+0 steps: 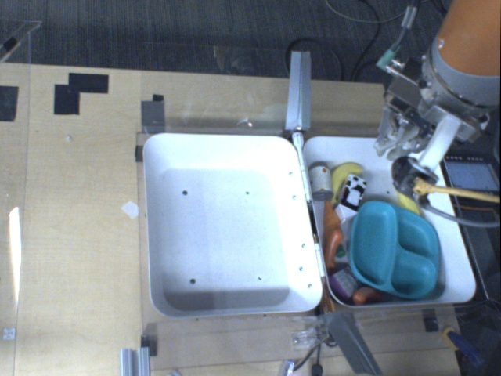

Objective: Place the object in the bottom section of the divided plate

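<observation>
Hovering gripper [403,143] sat over right bin's [468,284] far edge | I couldn't tell its finger state, blurred | teal divided plate [394,249] lay toward near-right corner

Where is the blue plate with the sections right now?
The blue divided plate lies in the right bin, toward its near end, tilted on other toys. An orange carrot-like toy sits just left of it, with the gripper above the bin's far end.

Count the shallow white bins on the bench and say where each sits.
2. One shallow white bin sits left of the metal divider; the other shallow white bin sits right of it, holding the teal divided plate and other items, under the gripper.
</observation>
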`<state>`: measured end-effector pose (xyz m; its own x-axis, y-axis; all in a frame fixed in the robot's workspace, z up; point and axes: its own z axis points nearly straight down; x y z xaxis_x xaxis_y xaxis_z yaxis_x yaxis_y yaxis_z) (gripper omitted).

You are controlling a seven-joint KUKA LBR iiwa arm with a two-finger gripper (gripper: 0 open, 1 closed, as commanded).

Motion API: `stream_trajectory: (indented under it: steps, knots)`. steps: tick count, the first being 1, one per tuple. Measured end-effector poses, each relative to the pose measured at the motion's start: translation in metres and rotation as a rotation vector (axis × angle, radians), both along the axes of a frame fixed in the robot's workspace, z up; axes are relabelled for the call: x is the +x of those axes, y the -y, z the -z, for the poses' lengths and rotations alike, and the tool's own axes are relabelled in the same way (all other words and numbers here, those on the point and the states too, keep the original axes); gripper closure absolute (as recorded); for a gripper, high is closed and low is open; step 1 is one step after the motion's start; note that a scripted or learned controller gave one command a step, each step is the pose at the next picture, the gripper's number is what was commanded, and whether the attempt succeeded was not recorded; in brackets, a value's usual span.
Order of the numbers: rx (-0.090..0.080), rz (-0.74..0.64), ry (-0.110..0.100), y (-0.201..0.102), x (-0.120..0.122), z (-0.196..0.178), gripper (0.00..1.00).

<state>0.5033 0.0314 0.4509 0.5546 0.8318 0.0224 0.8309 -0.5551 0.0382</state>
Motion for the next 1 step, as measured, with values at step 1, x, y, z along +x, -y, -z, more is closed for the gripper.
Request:
stream_trajectory:
  steps: [1]
  knots:
    - [0.000,0.000,-0.001,0.0000,0.0000,0.0002,0.00]
